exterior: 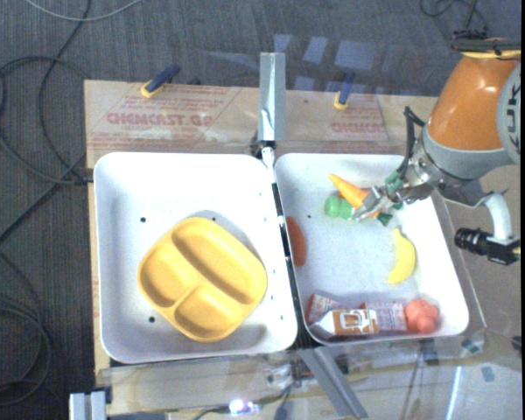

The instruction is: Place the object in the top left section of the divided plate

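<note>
Grey carpet, cables round bench; we see two white bins side by side. Left bin (pixel 122 234) bears one yellow plate (pixel 203 276), three sections, turned at slant, nothing in it yet. Right bin (pixel 446 261) keeps loose goods, so we work there: one carrot (pixel 348 188), one green piece (pixel 337 206), one banana (pixel 403 258), one red slice (pixel 297 240), one packet (pixel 354 317), one tomato (pixel 423 316). Gripper (pixel 374 203) low beside carrot, likely our target; we cannot tell how wide claw stands, nor if it has hold.
</note>
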